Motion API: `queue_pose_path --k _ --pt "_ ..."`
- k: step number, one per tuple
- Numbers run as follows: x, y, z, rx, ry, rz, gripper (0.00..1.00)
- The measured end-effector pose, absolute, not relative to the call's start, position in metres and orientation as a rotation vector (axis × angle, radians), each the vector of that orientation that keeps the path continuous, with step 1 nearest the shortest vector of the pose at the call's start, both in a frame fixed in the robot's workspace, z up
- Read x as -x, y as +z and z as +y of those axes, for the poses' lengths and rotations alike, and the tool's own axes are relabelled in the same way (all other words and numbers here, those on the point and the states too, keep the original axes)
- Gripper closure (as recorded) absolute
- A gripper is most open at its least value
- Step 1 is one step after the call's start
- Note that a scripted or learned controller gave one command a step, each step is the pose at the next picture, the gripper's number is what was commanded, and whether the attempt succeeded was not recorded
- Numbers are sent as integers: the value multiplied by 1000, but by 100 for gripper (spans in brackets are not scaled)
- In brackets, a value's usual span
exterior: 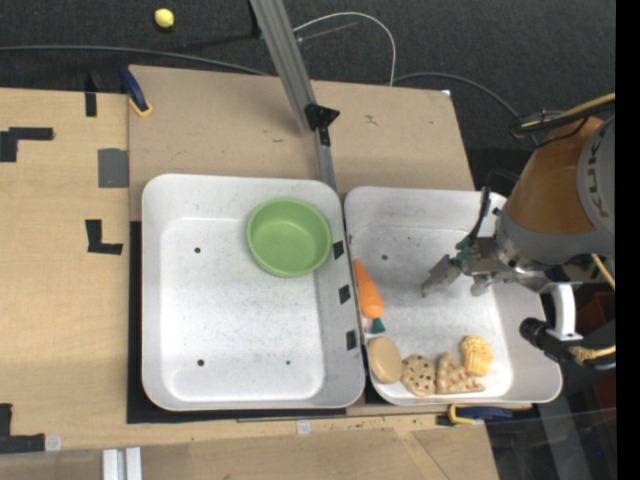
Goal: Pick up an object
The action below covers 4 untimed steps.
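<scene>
Four small food pieces along the right bin's [420,213] near edge: a pale bun [384,359], a spotted cookie [418,373], a pink waffle-like piece [451,377] and a yellow corn cob [475,354]. Just beyond, against the left wall, an orange carrot [368,290]. Mid-bin, the gripper [458,278], fingers spread, gripping nothing. Farther left, in the left bin [170,268], a green bowl [289,236].

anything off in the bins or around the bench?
One stray: a small yellow ball lies on the dark floor beyond the bench, outside both bins. The green bowl sits upright in the left bin; the carrot and other food items are inside the right bin.
</scene>
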State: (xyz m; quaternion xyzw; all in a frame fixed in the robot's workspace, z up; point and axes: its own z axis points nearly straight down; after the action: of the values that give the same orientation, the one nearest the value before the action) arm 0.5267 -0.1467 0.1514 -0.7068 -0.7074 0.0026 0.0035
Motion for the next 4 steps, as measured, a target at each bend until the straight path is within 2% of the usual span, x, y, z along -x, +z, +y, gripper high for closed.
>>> queue_pose_path --k 1,2,3,4 --pt "-535 97 -141 2215 6 -2219 0" --pt "-535 89 -141 2220 2 -2222 0" --pt "-534 99 -141 2217 3 -2222 100" --pt "-534 142 -145 2222 -1 -2223 100"
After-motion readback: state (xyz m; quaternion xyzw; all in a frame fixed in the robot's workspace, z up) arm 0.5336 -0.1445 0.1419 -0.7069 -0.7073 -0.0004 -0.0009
